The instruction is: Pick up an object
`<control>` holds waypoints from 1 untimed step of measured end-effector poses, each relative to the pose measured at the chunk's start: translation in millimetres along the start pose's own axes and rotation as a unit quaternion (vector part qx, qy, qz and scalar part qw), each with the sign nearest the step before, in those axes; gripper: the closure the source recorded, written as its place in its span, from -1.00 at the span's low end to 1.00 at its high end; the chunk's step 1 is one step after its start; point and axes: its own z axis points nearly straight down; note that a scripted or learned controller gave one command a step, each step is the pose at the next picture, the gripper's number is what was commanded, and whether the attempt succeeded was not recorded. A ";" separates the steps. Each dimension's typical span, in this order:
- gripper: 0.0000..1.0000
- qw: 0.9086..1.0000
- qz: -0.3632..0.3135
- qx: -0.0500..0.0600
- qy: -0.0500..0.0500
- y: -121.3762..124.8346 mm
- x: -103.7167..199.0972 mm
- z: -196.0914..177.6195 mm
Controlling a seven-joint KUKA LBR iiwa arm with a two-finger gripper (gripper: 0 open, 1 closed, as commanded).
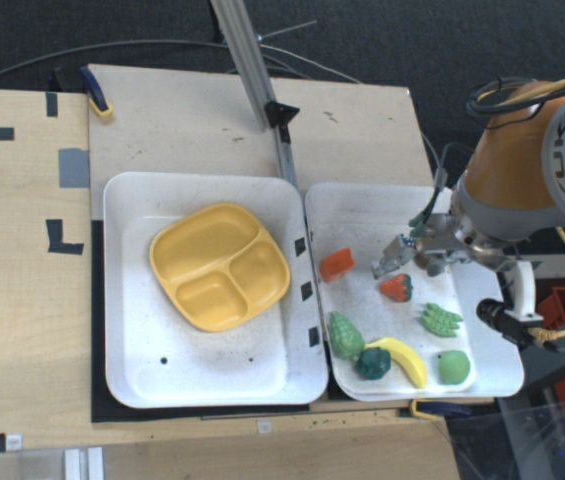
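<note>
The gripper [398, 260] hangs low over the right bin [362, 203], and the step in hand looks like the approach to a grasp: nothing sits between its fingers, which appear slightly parted, though the view is too small to be sure of the gap. The likeliest target, a small red strawberry-like piece [396, 288], lies just below the fingertips on the bin floor, touching or nearly so. The next move probably calls for settling straight down so the fingers straddle it before closing; its rounded shape could roll aside if only one finger meets it. A little left of the gripper lies an orange-red block [336, 263]; toward the viewer and right, a ridged green piece [441, 319]; further toward the viewer, a yellow banana [403, 359] touching a dark green lump [372, 364], a leafy green piece [344, 334] and a green ball [453, 367]. Well to the left, the left bin [127, 298] holds a yellow divided plate [219, 264]. Beyond both bins stretch the pale wooden bench [22, 298], a slanted metal pole [244, 43] and dark floor.
</note>
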 end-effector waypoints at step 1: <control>-1.00 1.000 0.000 0.002 0.000 -4.0 5.7 63.2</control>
